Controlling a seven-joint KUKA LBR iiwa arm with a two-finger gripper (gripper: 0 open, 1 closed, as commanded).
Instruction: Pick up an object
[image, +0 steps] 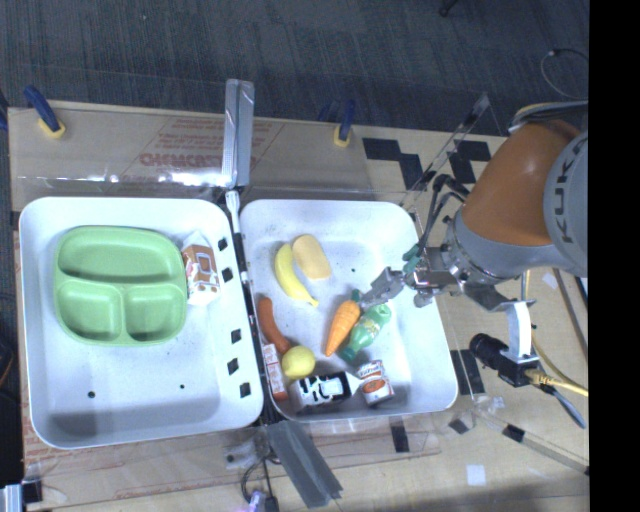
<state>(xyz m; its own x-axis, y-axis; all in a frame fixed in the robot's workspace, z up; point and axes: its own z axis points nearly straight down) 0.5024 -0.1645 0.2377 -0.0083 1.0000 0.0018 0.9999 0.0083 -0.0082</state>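
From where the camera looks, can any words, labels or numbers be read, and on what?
"KU": grey letters on the arm, cut off at the edge.
Red print on the cardboard behind the bins: too blurred to read.
Labels on the small can, the black-and-white carton, the packet and the green bottle: too small to read.

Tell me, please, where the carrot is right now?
The carrot lies in the right bin, near its middle, between the banana and the green bottle, just below the gripper.
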